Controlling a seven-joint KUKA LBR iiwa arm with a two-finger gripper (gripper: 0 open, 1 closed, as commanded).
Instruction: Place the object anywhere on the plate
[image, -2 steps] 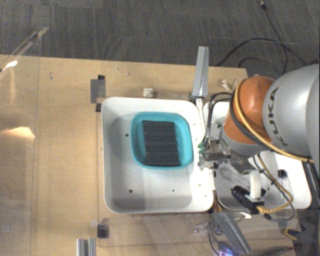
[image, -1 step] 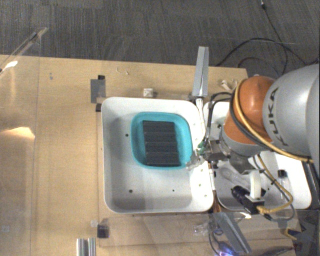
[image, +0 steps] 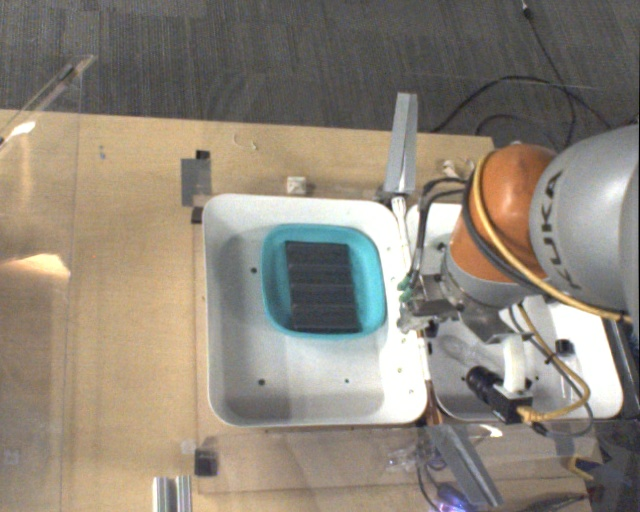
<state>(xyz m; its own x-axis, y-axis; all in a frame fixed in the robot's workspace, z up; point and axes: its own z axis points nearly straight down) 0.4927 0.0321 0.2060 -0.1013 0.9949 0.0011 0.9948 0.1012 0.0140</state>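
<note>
From above, you saw the teal rounded-square plastic plate lying in the left white bin, a dark ribbed rectangular object flat on its middle. Right of the plate, the grey arm covered the right bin; gripper state could not be told.

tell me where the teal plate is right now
The teal plate sits in the left white bin, toward its far half, with a dark ridged block lying on it; the arm hangs over the neighbouring bin.

Right bin: mostly hidden from me under the arm. Arm: cut off at the right edge. Gripper: covered by the wrist; I couldn't read it.
</note>
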